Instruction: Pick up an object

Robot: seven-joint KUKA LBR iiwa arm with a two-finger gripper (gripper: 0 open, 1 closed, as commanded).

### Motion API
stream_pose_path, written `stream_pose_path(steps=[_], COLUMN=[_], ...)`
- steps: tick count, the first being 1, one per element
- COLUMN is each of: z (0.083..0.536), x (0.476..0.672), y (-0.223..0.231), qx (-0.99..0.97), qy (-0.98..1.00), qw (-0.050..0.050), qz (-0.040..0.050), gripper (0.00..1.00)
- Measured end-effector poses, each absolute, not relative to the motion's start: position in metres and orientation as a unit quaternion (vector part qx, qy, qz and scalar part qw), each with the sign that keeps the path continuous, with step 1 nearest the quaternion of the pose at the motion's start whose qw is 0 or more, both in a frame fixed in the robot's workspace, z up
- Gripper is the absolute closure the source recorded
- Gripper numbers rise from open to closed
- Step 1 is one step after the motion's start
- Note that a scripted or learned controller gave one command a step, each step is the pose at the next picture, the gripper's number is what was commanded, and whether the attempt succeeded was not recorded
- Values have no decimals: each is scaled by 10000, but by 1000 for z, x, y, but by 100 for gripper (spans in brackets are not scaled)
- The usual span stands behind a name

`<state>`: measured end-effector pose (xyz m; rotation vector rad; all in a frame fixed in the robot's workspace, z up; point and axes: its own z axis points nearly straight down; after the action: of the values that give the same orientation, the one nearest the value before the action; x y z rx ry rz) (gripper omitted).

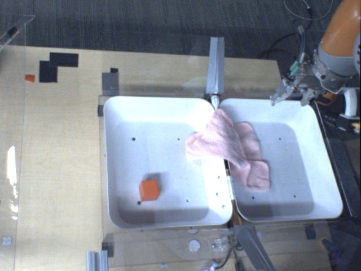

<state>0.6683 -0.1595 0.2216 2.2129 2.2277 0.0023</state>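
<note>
A pink cloth [231,145] lies crumpled over the divider between the two bins, part in the left bin [121,208] and more in the right bin [324,199]. A small orange block [149,190] rests on the floor of the left bin near its front. My gripper [294,93] hangs over the back rim of the right bin, up and to the right of the cloth and apart from it. Nothing shows between its fingers.
A grey metal post [215,66] stands behind the seam of the bins. Black blocks [55,65] and a small orange piece [30,78] lie on the bench at the far left. Cables run at the right edge.
</note>
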Motion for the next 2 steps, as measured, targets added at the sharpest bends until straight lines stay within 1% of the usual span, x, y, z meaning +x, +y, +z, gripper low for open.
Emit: stream_pose_path(steps=[1,2], z=[117,89], x=[609,610], y=[-138,-110], qx=[7103,6016], qy=[7039,7987], qw=[2,53], qz=[5,33], gripper=[0,0])
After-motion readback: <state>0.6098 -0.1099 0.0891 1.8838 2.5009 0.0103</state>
